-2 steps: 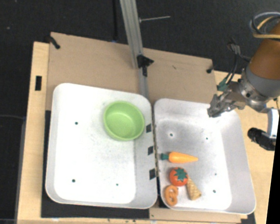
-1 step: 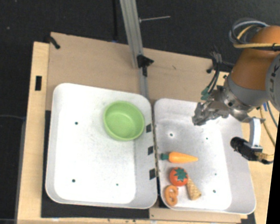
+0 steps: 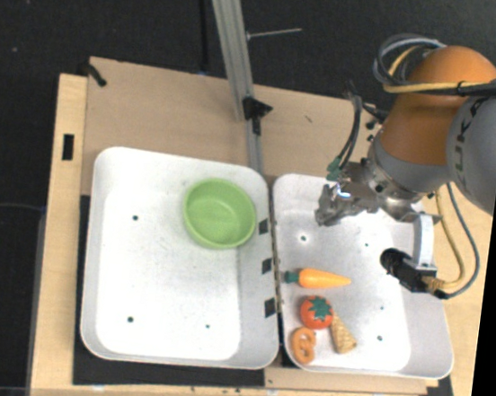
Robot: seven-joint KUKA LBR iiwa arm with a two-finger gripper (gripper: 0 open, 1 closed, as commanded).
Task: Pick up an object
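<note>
In the right bin (image 3: 396, 343) lie an orange carrot (image 3: 319, 280), a red tomato (image 3: 316, 312), a tan bread-like piece (image 3: 343, 336) and a small orange piece (image 3: 303, 343) near the front edge. My gripper (image 3: 331, 208) hangs over the back left part of the right bin, above and behind the carrot, with nothing seen between its fingers. A green bowl (image 3: 220, 213) sits in the left bin (image 3: 124, 312) at its back right.
A grey metal pole (image 3: 235, 55) slants down from the top to the gap between the bins. A black part with cables (image 3: 411, 270) hangs at the arm's right side over the right bin. The wooden bench (image 3: 152, 103) surrounds both bins.
</note>
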